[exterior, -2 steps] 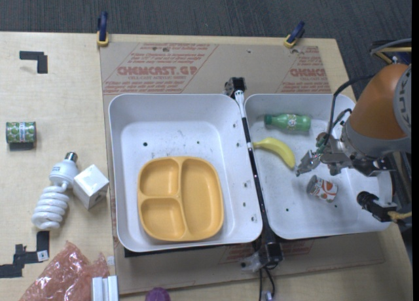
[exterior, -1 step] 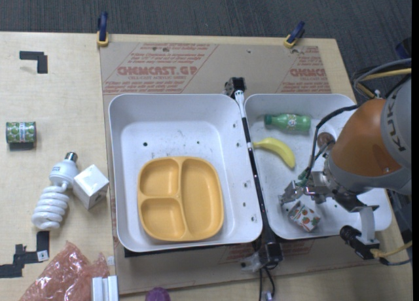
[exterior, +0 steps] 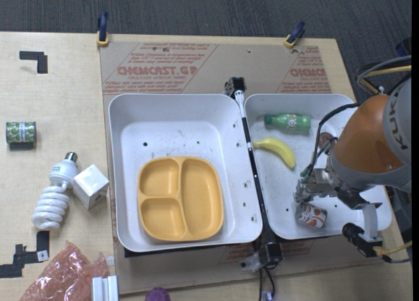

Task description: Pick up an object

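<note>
In the right bin [exterior: 275, 106] lie a green bottle [exterior: 289, 122] on its side at the back, a yellow banana [exterior: 277, 150] below it, and a crushed silver and orange can [exterior: 311, 216] near the front wall. My gripper [exterior: 306, 194] hangs low over the bin floor, just above the can and touching or nearly touching its top. The arm's orange band [exterior: 365, 139] rises behind it to the right. The left bin [exterior: 124, 123] holds a yellow divided plate [exterior: 180, 197].
Outside the bins on the left lie a white spiral light bulb [exterior: 54, 195], a small white cube [exterior: 90, 186], a green can [exterior: 20, 132] and a pink mesh bag [exterior: 62, 273]. Cables [exterior: 380, 70] loop at the right edge.
</note>
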`<state>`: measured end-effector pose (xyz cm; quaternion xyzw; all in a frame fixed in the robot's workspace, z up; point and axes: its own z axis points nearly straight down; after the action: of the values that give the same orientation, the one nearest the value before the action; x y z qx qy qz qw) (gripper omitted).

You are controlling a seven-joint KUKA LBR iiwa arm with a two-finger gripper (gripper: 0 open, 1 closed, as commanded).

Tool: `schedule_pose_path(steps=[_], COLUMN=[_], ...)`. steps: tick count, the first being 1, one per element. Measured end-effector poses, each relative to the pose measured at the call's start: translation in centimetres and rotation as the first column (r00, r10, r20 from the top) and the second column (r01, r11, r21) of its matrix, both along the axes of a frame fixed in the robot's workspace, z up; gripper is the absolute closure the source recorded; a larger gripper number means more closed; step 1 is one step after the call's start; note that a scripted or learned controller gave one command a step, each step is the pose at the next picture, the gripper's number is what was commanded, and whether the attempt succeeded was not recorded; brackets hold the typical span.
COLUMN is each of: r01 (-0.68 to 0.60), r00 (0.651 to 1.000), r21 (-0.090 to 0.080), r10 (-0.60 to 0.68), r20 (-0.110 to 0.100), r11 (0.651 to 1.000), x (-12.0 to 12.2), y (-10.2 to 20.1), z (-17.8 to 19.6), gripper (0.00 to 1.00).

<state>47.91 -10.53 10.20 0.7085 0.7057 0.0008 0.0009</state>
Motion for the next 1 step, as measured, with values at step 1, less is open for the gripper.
schedule_pose_path(steps=[1], r01=[-0.006], r00=[1.000], r21=[-0.001], r10=[0.006], r20=[-0.002], r11=[1.000], x=[9.64], y=[0.85], z=[3.93], gripper=[1.00])
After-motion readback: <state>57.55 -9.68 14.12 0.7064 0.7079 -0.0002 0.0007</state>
